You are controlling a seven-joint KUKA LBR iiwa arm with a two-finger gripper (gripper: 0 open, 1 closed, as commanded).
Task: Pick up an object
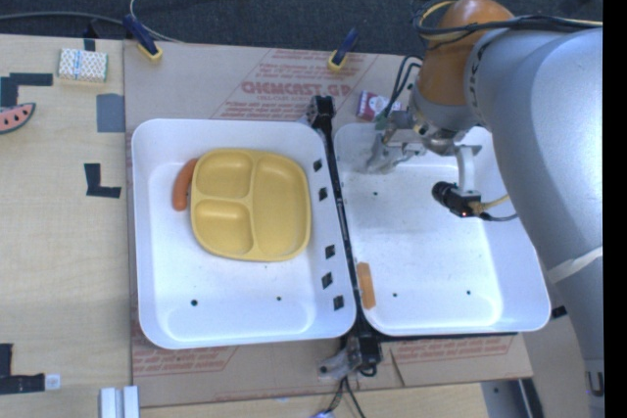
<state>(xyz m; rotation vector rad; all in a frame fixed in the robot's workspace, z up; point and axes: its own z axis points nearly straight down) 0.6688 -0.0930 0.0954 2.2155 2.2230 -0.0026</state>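
A yellow divided plate point(251, 204) lies in the left bin point(167, 308). An orange sausage-shaped piece point(181, 186) rests against the plate's left edge. A small orange piece point(365, 284) lies in the right bin point(490, 308), close to its left wall near the front. My gripper point(390, 152) hangs over the back left corner of the right bin, low above the floor and well behind the small orange piece. Nothing is visible in it.
The grey arm point(549, 132) covers the right bin's back right side, and a cable with a black sensor point(453, 197) hangs beside it. A black divider point(331, 210) runs between the bins. A small red and white packet point(368, 104) lies on the cardboard behind the right bin.
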